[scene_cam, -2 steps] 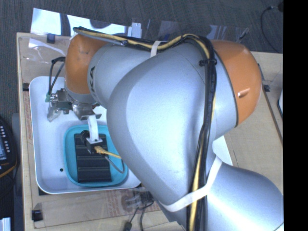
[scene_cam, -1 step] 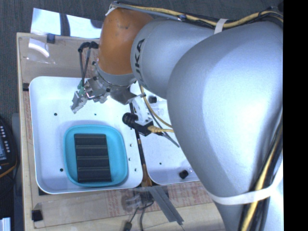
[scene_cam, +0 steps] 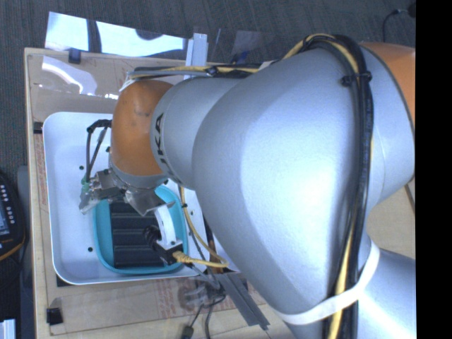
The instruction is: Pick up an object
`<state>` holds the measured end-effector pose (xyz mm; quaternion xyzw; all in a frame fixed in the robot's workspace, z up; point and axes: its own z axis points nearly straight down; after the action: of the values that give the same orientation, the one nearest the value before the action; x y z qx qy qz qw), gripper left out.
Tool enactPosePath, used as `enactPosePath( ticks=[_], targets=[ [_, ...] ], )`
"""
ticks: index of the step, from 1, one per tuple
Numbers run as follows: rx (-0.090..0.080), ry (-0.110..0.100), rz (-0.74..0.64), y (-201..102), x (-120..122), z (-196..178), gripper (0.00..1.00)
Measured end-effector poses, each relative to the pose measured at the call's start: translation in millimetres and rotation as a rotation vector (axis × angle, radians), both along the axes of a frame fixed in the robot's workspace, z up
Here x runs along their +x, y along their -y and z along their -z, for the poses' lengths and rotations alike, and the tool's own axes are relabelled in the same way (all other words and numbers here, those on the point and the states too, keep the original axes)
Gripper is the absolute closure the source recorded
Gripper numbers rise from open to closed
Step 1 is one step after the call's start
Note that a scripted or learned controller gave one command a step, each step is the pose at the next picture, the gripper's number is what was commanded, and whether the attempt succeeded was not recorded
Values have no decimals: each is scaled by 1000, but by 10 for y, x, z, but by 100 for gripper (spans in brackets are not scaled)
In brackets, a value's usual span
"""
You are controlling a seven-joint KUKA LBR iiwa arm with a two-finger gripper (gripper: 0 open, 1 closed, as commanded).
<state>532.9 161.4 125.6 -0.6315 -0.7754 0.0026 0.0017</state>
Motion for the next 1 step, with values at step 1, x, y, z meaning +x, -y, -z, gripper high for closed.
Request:
enactPosePath(
  ticks=[1],
  targets=[
    [7,15,-108,166,-540,305,0]
  ],
)
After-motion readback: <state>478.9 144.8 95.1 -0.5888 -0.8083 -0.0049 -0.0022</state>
